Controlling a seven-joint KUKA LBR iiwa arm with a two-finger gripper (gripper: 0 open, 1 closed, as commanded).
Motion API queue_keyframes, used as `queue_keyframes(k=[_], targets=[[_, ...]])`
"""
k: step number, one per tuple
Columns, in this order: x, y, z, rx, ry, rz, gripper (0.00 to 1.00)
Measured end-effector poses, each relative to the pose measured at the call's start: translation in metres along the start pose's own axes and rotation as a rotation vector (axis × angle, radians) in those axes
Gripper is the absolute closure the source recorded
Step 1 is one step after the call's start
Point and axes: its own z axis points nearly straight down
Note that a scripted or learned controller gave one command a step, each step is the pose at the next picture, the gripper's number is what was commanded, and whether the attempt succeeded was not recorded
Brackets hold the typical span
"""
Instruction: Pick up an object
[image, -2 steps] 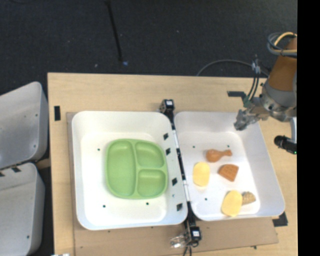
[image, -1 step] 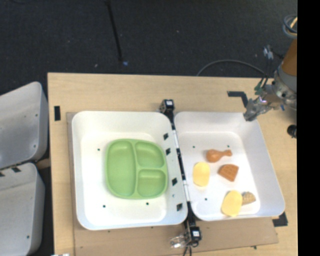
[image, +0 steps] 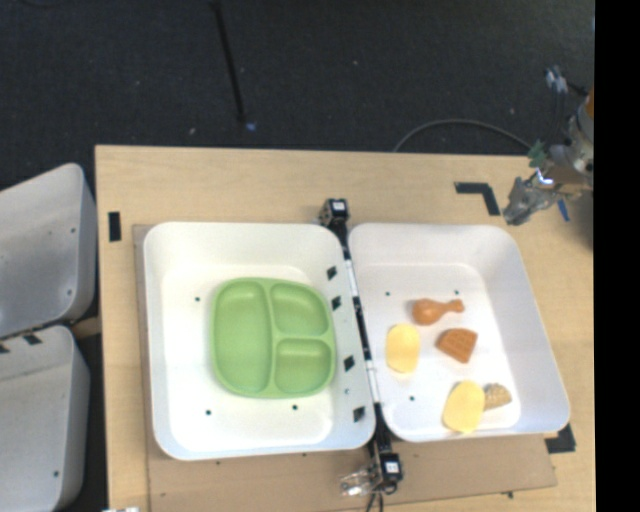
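The right bin (image: 520, 270) holds several small food-like objects: an orange drumstick shape (image: 437, 310), an orange-brown wedge (image: 457, 344), a pale yellow piece (image: 402, 349), a second yellow piece (image: 464, 406) and a small tan crumbly bit (image: 496, 396) touching it. My gripper (image: 524, 200) hangs at the far right, above the bench beyond the right bin's back corner, well away from all the objects. It is small and blurred here.
A green divided plate (image: 272, 337) lies in the left bin (image: 165, 300). A black cable (image: 450, 127) curves over the bench's back edge. Black clips (image: 334, 211) join the bins along their shared wall. White chair-like shapes (image: 40, 260) stand at the left.
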Motion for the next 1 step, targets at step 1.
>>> queue_keyframes(k=[1], targets=[[0.0487, -0.0086, -0.0047, 0.005, 0.002, -0.001, 1.00]])
